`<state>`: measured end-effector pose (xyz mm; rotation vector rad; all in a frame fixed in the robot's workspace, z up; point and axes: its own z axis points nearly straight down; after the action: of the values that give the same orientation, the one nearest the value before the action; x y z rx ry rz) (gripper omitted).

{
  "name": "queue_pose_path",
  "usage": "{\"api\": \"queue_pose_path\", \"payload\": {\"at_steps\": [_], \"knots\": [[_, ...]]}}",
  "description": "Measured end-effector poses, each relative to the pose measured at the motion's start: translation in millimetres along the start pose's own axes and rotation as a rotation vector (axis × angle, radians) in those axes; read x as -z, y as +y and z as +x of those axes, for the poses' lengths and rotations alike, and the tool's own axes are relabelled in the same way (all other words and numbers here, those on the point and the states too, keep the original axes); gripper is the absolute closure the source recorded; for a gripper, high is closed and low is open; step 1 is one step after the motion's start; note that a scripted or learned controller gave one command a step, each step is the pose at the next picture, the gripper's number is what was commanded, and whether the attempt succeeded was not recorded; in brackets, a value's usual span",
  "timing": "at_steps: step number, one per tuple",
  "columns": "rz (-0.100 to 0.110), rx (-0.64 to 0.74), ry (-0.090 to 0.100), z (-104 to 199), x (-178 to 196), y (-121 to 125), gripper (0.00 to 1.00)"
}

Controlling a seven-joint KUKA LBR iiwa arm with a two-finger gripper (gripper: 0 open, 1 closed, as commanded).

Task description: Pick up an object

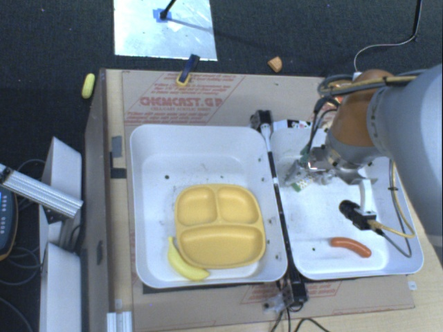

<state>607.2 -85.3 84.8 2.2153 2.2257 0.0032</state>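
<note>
Hot dog toy [350, 246] lying in right bin [401, 263]: looking light, smooth, rollable; pinching mid-length advised. Claw [302, 173] hovering well apart, state indiscernible.

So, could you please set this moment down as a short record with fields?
left bin: yellow plastic divided tray; yellow banana against its lower-left edge
right bin: orange-red sausage near the front wall
gripper: low over the right white bin, near the divider, apart from the sausage
held: nothing seen between the fingers
</note>
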Motion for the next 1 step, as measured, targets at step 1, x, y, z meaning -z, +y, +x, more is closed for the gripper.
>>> {"api": "queue_pose_path", "payload": {"at_steps": [1], "knots": [[0.000, 0.000, -0.001, -0.7, 0.0, -0.2, 0.00]]}}
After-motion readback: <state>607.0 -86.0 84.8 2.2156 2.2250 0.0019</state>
